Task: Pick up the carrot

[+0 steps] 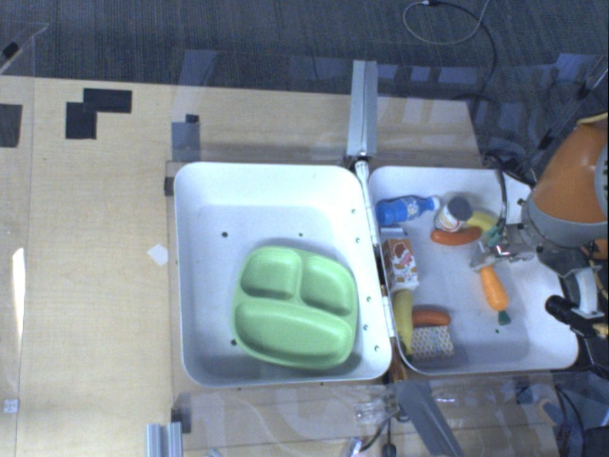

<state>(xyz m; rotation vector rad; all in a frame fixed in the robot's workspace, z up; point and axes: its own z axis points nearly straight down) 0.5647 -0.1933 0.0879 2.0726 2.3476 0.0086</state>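
Note:
The carrot is short and orange with a small green tip at its near end. It lies on the floor of the right bin, right of the middle, pointing roughly toward the camera. My gripper reaches in from the right and sits over the carrot's far end, close to it. From this angle I cannot make out any contact or grasp. The grey arm with its orange band hangs over the bin's right rim.
In the right bin are a blue bottle, a small jar, a red sausage, a snack packet, a banana and a tan sponge. A green divided plate lies in the left bin.

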